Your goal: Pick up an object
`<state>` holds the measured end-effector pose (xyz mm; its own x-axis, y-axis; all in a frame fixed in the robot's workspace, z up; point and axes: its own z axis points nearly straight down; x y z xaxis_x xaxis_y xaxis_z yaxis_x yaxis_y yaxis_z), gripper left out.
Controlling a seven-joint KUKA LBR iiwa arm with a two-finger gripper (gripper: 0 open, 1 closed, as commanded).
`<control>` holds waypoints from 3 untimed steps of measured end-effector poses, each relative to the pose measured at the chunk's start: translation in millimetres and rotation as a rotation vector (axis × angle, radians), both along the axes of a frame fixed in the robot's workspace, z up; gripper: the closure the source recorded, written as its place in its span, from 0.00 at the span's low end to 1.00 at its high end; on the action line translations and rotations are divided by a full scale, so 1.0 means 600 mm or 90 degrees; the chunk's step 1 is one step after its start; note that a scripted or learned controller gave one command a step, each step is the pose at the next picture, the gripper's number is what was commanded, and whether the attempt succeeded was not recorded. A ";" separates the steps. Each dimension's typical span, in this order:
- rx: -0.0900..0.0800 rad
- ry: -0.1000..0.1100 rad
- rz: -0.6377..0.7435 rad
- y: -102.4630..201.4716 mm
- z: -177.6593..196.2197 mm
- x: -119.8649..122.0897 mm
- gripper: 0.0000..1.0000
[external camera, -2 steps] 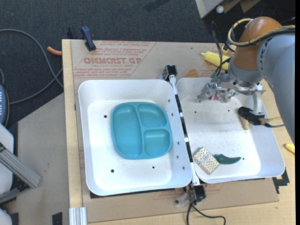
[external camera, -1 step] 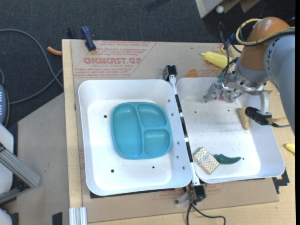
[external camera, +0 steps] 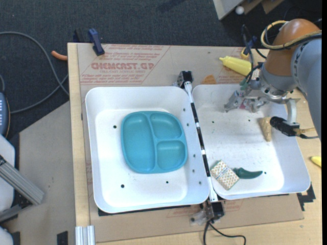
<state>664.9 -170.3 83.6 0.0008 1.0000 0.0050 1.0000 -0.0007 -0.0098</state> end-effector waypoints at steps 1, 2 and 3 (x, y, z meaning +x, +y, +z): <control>0.001 0.001 0.000 -0.007 -0.001 0.000 0.00; 0.002 0.003 0.000 -0.025 -0.001 -0.001 0.00; -0.002 -0.002 0.001 -0.009 0.001 0.001 0.00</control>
<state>665.6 -175.5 84.2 -0.0003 1.0000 0.0019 1.0000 0.0003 -0.0059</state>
